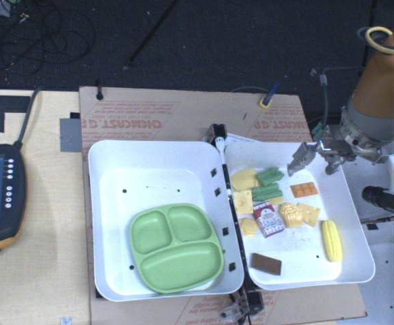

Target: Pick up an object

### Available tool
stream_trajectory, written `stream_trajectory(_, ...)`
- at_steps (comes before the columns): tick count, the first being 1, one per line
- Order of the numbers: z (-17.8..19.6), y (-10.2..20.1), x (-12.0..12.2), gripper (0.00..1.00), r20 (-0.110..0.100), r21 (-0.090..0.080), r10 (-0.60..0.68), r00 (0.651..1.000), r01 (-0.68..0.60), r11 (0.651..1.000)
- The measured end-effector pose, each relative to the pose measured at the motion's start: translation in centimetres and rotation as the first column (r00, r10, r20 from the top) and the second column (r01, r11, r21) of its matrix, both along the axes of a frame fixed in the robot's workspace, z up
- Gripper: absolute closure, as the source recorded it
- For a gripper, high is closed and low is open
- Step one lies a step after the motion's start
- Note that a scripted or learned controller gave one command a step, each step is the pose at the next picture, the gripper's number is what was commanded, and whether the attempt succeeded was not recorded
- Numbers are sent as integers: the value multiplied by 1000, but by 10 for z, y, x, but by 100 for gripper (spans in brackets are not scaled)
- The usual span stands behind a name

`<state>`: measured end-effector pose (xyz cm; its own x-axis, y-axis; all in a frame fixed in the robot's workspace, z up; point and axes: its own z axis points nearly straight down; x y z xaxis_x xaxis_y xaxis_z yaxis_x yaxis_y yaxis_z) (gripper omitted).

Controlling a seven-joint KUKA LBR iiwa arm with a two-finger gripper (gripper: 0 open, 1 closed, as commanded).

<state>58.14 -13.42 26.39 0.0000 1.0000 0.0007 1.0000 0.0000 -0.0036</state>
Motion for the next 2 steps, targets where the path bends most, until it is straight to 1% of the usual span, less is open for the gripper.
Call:
stream_trajectory(1,-163,44,-30,0,9,-1,0,1000,0,1000)
stream_trajectory(2,-176,34,0,0,-1,1,3,1000,-3,1000)
